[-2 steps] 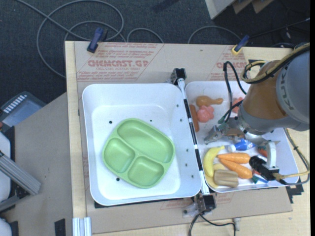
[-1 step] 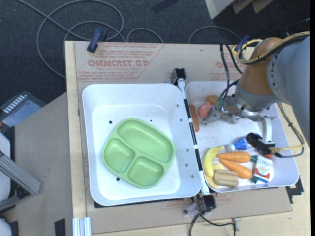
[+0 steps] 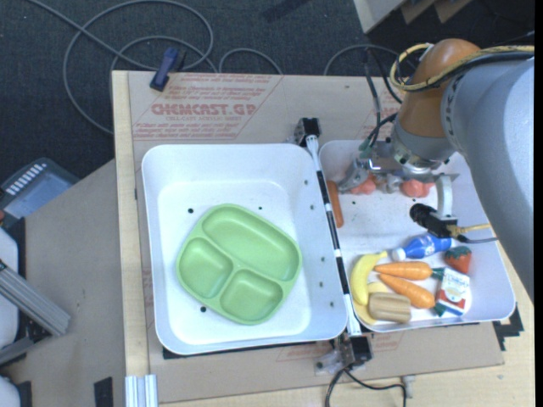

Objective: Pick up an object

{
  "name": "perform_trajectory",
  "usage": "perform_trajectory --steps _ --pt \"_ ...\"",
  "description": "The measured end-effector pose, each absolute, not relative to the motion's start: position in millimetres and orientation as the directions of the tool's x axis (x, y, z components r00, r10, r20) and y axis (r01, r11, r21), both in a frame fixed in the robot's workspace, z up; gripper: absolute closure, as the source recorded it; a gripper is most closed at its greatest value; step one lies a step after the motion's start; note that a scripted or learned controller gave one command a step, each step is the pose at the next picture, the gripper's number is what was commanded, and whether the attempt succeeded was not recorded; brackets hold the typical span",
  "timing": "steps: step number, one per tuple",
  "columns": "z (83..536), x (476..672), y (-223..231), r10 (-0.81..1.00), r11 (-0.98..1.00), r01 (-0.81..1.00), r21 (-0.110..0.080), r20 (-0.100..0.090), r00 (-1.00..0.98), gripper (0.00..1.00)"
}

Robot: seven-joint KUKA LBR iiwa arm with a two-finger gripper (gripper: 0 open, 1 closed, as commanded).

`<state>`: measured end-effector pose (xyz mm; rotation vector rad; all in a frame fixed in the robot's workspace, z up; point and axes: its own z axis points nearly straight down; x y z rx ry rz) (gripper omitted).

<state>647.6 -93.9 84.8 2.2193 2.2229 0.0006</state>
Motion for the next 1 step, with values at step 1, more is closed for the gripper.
perform_trajectory --steps 1 --pt "83.3 661.4 -96.2 1.0 -0.003 1.0 -0.03 0.007 0.003 0.0"
